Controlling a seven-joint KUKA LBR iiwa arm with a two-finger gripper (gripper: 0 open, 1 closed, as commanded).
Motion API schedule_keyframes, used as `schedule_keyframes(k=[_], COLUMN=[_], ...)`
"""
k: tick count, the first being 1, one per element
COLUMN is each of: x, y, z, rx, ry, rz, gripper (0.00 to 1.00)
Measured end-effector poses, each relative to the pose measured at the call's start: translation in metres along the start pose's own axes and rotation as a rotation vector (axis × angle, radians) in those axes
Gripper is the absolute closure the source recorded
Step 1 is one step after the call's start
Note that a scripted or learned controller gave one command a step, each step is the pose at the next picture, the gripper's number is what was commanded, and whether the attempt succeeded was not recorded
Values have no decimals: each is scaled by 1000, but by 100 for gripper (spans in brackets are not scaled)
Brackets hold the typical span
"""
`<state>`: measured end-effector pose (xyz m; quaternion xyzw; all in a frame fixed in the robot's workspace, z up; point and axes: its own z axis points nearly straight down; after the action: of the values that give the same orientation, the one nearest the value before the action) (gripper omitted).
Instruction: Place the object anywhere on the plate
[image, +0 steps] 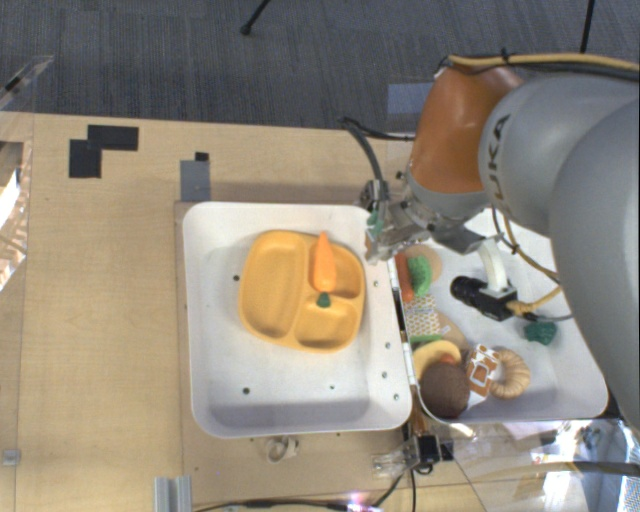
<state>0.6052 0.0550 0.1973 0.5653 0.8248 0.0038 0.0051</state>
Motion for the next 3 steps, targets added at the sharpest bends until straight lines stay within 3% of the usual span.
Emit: schedule_keyframes(k=[1,2,3], x=[0,0,0], y=[0,2,2], z=[0,-12,-11], rx=[1,-6,-5], ry=[0,-3,-3], rz=[0,-8,-9], gripper=[0,100,0])
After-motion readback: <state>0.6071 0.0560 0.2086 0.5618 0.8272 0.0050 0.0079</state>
